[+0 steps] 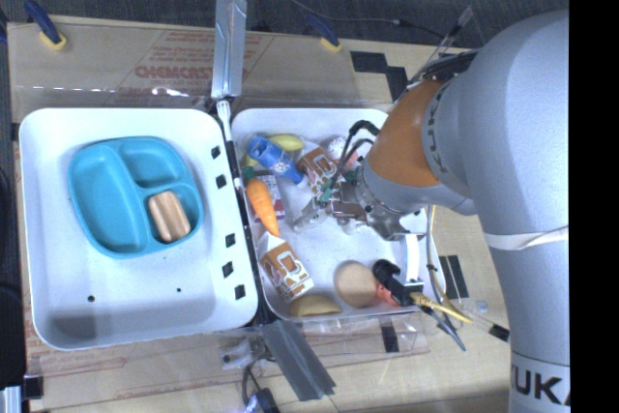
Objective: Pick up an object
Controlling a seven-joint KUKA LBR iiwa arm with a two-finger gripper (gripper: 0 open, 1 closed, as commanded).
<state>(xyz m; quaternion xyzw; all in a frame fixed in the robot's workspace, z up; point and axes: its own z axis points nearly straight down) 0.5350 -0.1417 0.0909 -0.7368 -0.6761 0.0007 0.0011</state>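
Jaws [308, 211] just right of carrot [262, 207] (right bin [253, 290]), nothing visibly gripped.

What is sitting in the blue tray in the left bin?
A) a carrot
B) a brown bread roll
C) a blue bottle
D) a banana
B: a brown roll lies in the lower right compartment of the blue tray in the left bin; the carrot is over in the right bin.
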